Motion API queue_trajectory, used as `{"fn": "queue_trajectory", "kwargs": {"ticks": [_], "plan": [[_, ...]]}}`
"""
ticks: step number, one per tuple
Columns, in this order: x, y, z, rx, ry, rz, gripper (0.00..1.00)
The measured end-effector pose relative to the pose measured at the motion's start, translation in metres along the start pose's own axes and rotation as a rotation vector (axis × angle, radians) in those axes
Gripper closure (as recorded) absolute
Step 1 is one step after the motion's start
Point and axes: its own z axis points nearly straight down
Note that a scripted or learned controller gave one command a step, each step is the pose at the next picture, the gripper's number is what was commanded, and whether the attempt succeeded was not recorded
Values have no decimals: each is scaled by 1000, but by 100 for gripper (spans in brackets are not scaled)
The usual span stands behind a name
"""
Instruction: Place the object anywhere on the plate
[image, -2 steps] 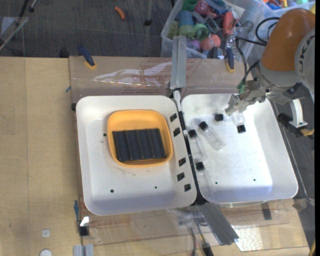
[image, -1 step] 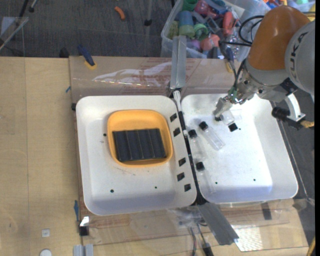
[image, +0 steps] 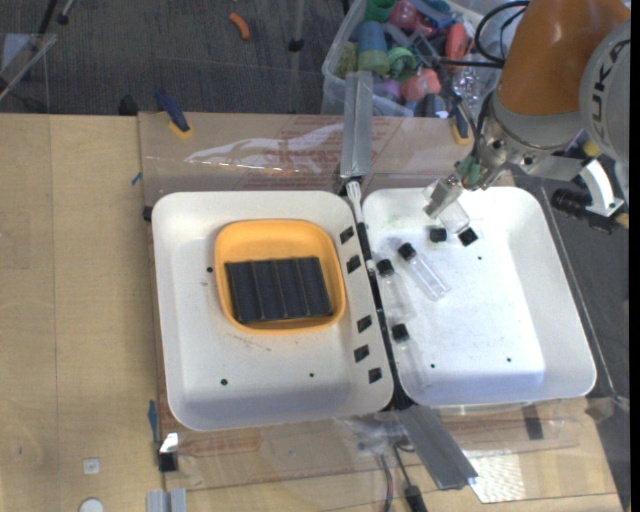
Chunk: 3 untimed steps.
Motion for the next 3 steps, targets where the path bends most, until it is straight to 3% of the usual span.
{"fn": "queue_trajectory", "kwargs": {"ticks": [1, 2, 3], "plan": [[-9, -5, -72, 0, -1, -180, 100], [-34, -33, -77, 0, -1, -270, 100], [-77, -68, -135, -1, -4, -524, 100]]}}
